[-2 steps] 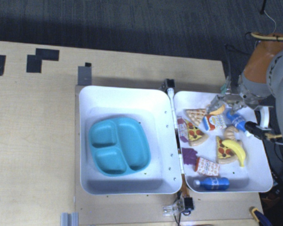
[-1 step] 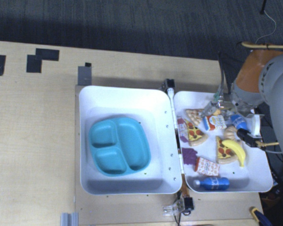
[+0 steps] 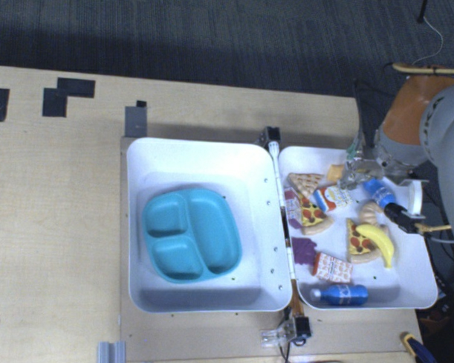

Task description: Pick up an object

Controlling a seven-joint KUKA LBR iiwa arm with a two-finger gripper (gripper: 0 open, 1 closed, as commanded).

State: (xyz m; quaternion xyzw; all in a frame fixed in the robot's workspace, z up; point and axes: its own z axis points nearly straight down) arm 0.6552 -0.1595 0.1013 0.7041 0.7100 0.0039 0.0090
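The arm point(image 3: 415, 109) reaches in from the right, and the gripper point(image 3: 352, 175) hangs low over the far end of the right bin point(image 3: 413, 276). From this angle you cannot tell whether it is open or closed, and nothing can be seen held in it. Its tip is just beside a yellow block point(image 3: 335, 173) on one side and a blue cylinder point(image 3: 377, 191) on the other. Whether it touches either one is unclear.

All the things to pick from lie in this right bin. A pizza slice point(image 3: 307, 181) sits near the far left corner, with a second pizza slice point(image 3: 312, 214) just in front of it. A small packet point(image 3: 333, 197) lies against them. Near the middle, a banana point(image 3: 382, 243) rests on top of a third pizza slice point(image 3: 358, 247). A beige lump point(image 3: 370, 212) lies just beyond that pair. Toward the front, a purple piece point(image 3: 304, 251) lies by the left wall, and a red and white packet point(image 3: 333, 268) is next to it. A blue can point(image 3: 344, 294) lies on its side against the near wall.

The left bin point(image 3: 213, 165) holds a teal divided plate point(image 3: 189, 235), well apart from the gripper. Both bins stand side by side on the pale desk point(image 3: 55, 208).
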